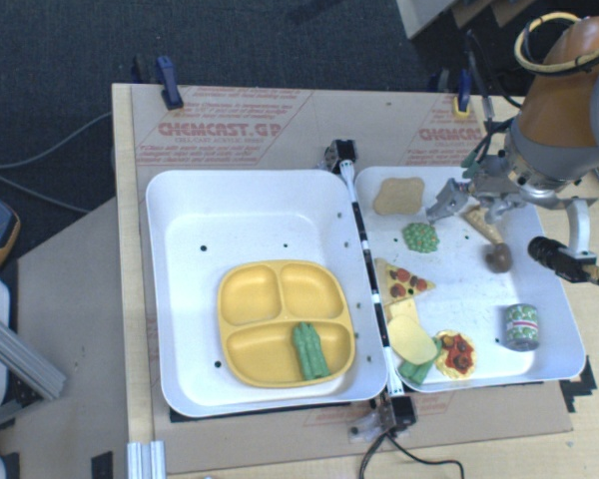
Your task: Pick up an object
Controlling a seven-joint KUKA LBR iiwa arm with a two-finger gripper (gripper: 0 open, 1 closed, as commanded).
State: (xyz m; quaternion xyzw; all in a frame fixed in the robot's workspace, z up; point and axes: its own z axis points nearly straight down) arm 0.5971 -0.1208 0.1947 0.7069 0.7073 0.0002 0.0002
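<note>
My gripper (471, 208) hangs over the back of the right bin (554, 352), open, with nothing between its fingers (445, 204). Just below and left of it lies a green broccoli piece (420, 237). A tan stick with a brown head (493, 246) lies under and to the right of the fingers. A tan bread slice (398, 196) sits at the bin's back left. Nearer the front are a pizza slice (403, 281), a yellow cheese wedge (410, 335), a small round pizza (455, 354) and a green-labelled can (521, 326).
The left bin (180, 228) holds a yellow divided plate (250, 297) with a green ridged piece (308, 351) in its front compartment. A black ridge (365, 257) separates the bins. A black part of the arm (564, 258) juts over the right bin's right edge.
</note>
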